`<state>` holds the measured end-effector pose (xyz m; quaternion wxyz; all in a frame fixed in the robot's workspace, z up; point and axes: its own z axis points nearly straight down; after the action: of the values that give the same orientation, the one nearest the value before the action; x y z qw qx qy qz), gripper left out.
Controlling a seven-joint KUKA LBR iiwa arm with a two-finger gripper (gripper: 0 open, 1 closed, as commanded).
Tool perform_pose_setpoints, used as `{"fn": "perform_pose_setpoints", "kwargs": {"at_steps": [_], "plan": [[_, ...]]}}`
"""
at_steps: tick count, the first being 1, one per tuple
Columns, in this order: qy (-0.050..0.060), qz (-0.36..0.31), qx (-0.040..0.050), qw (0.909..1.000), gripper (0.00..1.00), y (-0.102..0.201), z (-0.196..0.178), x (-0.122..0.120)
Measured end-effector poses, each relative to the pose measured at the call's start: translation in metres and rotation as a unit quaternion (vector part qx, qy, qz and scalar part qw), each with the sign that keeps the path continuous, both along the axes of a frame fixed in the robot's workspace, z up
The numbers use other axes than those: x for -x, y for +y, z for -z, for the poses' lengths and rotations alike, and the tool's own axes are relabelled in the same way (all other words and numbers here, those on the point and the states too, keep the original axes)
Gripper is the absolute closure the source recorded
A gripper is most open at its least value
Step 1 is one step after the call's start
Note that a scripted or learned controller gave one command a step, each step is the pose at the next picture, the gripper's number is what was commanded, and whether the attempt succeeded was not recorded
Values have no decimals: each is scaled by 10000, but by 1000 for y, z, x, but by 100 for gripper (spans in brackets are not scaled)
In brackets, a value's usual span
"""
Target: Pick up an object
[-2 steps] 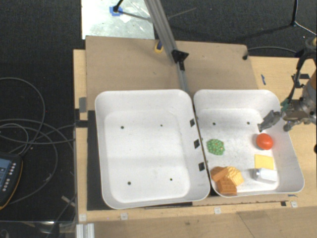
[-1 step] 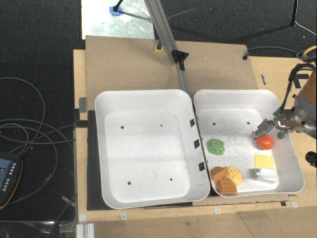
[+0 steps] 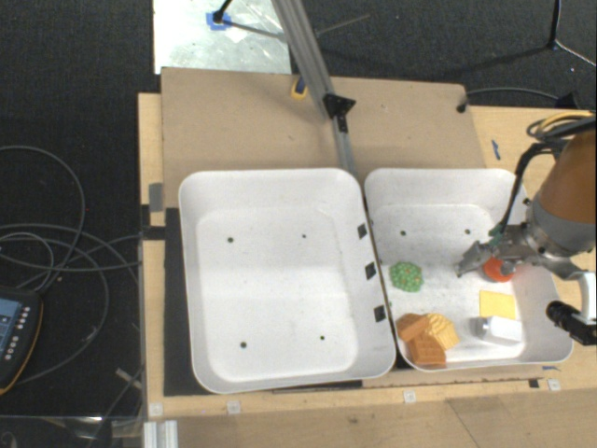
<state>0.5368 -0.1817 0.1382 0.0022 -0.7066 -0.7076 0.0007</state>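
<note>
The right bin [image 3: 438, 199] holds several small objects. A green bumpy ball [image 3: 406, 275] lies near its left wall. An orange-brown toy [image 3: 428, 336] rests at the front left corner. A yellow block [image 3: 497, 303] and a pale clear piece [image 3: 495, 329] lie at the front right. A red-orange object [image 3: 499, 270] sits just behind the yellow block, partly covered by my gripper [image 3: 483, 259], which hangs low directly over it. The arm's orange band [image 3: 571, 189] rises to the right.
The left bin [image 3: 270, 278] stands beside the right one, the two walls meeting in the middle with black clips [image 3: 369, 270]. A grey pole [image 3: 308, 45] slants over the brown board behind the bins. Cables lie on the floor at left.
</note>
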Motion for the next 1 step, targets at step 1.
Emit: {"fn": "perform_pose_setpoints", "kwargs": {"at_steps": [1], "plan": [[-43, -3, 16, 10000, 100, -2, -15, -2]]}}
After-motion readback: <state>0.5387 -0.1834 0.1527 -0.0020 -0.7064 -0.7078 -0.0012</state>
